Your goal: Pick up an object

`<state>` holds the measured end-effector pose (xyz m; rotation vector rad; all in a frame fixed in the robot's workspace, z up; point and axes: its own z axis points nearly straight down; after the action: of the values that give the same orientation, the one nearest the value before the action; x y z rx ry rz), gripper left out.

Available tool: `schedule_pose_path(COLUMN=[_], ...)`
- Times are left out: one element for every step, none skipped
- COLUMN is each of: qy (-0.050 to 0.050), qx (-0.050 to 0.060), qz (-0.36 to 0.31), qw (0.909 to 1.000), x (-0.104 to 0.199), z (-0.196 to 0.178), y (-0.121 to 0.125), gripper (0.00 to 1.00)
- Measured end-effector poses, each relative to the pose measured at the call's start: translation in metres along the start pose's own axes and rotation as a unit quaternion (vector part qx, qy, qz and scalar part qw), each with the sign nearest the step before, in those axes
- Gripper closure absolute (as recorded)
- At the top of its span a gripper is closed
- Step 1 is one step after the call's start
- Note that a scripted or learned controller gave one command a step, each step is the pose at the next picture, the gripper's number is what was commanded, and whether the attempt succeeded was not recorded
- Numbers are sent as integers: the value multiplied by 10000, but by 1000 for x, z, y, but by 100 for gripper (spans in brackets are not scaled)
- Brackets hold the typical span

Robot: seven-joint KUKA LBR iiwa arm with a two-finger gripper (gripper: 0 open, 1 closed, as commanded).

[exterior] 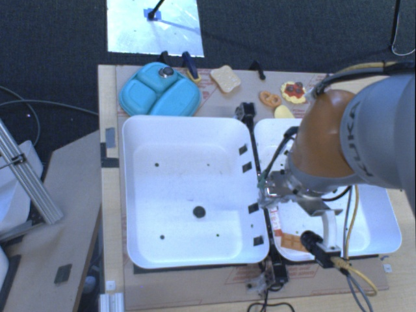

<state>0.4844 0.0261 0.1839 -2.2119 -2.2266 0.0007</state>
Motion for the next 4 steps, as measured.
schedule_pose_path(qy=[-5, -2, 12, -16], qx=[-59, -84, -83, -5], qz=[3, 6, -21, 52], qw=[10000, 10000, 10000, 10000], x=[6, 4, 57, 6], z=[-72, -185, -286, -221], y=[14, 11, 2, 2], gripper=[100, 100, 100, 100])
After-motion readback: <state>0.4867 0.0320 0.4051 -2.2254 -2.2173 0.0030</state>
